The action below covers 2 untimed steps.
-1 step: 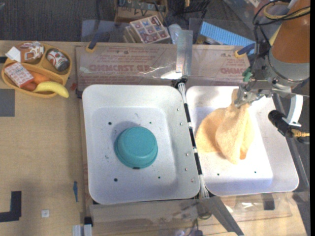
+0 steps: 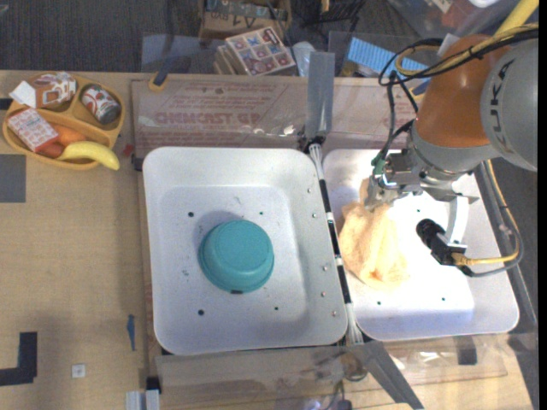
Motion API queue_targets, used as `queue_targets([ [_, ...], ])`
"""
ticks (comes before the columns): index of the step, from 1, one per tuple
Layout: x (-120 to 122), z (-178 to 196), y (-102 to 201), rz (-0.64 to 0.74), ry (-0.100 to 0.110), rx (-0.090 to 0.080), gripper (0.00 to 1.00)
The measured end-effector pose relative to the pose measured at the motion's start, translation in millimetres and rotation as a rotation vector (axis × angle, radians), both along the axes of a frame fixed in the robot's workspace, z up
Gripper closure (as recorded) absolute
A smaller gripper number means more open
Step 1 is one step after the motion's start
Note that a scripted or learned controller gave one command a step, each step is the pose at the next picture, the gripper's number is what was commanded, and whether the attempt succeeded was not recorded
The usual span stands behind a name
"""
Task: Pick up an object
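**Arm over the right bin, above a pale yellow cloth**

A crumpled pale yellow cloth (image 2: pixel 374 244) is lying in the right bin (image 2: pixel 491 314), toward that bin's left side and close to the divider between the two bins. The gripper (image 2: pixel 379 186) is hanging just above the cloth's upper edge, at the end of the grey arm (image 2: pixel 479 92) with its orange band, which is reaching in from the right. Whether it is touching the cloth or holding any of it cannot be told from this angle, and its open or closed state is likewise hidden.

In the left bin (image 2: pixel 171 178), a teal bowl (image 2: pixel 238 255) is sitting upside down near the middle, well apart from the cloth.

On the table (image 2: pixel 68 272), at the far left corner, a yellow tray (image 2: pixel 17 137) is carrying a banana (image 2: pixel 90 153) and some small packaged items.
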<state>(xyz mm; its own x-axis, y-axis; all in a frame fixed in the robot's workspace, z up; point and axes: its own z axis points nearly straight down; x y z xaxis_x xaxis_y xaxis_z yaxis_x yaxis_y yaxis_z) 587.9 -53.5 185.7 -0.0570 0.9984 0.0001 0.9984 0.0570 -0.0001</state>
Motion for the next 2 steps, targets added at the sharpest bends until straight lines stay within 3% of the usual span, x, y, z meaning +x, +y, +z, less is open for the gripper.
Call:
queue_targets([
  [1, 0.7, 55.0, 17.4, 0.120, -0.003, -0.001, 0.00],
  [2, 20.7, -46.9, -43.2, -0.077, 0.000, 0.000, 0.00],
])
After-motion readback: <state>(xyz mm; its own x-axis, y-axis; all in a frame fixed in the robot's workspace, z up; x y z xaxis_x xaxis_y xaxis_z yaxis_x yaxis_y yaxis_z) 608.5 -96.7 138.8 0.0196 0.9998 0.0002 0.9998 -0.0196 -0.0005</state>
